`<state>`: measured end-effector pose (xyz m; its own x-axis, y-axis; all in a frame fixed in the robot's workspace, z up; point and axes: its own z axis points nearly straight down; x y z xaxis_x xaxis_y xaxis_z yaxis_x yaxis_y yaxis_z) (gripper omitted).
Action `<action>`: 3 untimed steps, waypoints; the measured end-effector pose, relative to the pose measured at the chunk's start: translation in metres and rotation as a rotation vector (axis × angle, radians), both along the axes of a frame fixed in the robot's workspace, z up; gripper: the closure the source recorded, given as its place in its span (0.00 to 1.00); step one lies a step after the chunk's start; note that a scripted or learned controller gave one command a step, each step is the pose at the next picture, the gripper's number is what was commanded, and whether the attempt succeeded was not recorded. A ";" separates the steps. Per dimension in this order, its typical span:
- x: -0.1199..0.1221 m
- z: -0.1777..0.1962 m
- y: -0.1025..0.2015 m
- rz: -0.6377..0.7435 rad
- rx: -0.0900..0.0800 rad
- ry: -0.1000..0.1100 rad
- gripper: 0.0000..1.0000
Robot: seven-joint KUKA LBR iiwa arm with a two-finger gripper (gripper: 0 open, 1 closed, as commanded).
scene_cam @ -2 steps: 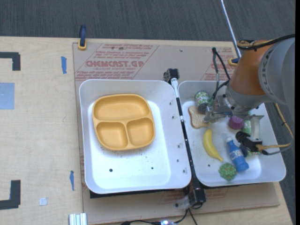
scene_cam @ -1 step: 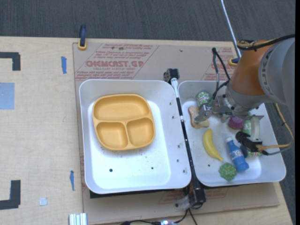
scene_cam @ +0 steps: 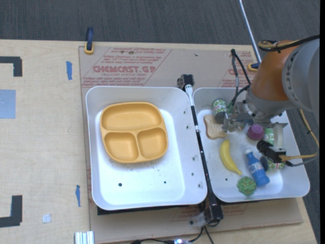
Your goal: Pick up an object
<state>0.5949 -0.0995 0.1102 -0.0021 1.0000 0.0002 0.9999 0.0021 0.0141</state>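
Right of frame centre, the toast slice (scene_cam: 215, 127) lies in the right bin (scene_cam: 299, 187), touching the gripper (scene_cam: 229, 124); whether it is open or closed cannot be told. Below lie a banana (scene_cam: 229, 158), blue bottle (scene_cam: 257, 170) and green ball (scene_cam: 247, 186).

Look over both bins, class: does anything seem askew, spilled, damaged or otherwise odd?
Nothing stands out as damaged or spilled. The yellow divided plate lies flat in the left bin. In the right bin, the banana, blue bottle, green ball and toast lie loosely scattered, with the gripper low over the toast.
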 end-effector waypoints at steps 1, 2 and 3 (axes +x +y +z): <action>-0.009 -0.022 -0.096 0.000 0.000 0.012 1.00; 0.000 -0.005 -0.073 -0.001 0.000 0.017 1.00; 0.001 -0.005 -0.073 -0.001 0.000 0.014 0.00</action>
